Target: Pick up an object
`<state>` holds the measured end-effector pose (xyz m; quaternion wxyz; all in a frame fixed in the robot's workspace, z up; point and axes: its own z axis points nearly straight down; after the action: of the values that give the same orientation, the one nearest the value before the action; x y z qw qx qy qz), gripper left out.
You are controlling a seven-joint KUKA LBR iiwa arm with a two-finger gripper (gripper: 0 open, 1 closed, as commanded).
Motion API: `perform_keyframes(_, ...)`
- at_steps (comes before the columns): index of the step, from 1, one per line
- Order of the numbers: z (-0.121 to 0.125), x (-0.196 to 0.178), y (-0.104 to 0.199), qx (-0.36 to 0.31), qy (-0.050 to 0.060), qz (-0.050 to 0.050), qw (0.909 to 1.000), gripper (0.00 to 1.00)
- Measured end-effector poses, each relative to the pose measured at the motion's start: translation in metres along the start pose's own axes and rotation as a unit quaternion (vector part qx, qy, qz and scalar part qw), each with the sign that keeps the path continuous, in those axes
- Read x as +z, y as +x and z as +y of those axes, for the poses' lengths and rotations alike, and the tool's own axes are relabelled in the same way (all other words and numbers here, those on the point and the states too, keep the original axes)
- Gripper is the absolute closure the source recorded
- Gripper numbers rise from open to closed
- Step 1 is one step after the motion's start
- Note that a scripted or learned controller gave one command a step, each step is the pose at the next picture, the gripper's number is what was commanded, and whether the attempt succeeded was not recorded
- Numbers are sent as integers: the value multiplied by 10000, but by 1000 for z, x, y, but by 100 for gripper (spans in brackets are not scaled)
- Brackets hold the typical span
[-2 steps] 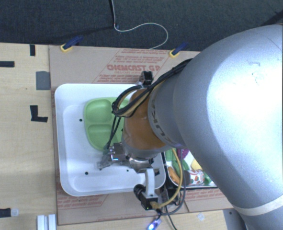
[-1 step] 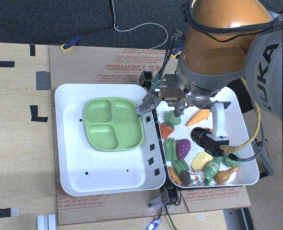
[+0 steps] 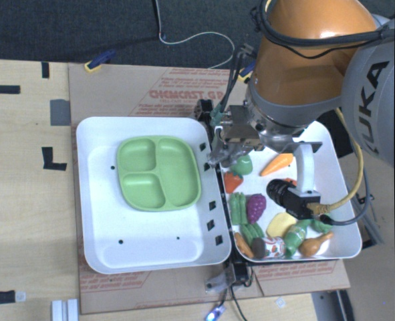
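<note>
— Where are you just now?

— My gripper (image 3: 229, 154) hangs low over the near-left corner of the right white bin (image 3: 337, 158), close against the wall that divides it from the left white bin (image 3: 93, 179), where a pale green plastic plate with three compartments (image 3: 158, 172) lies.

— What sits under you?

— A round green toy vegetable (image 3: 242, 165) just beside my fingertips, and a small red-orange piece (image 3: 233, 182) below it. Further along lie an orange toy carrot (image 3: 277, 164), a purple bunch of toy grapes (image 3: 256, 207), green pods (image 3: 238, 208), a yellow piece (image 3: 279, 224) and a brown pear-like piece (image 3: 311, 245).

— Are your jaws gripping anything?

— I cannot tell; my own wrist and bracket hide them. The green vegetable may be touching them, but it is too cramped to say.
</note>
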<state>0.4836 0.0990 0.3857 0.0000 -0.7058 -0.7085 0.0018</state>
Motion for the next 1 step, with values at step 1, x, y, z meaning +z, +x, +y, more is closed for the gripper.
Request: perform_keyframes(1, 0, -76, -15, 9, -48, 18, 10000, 100)
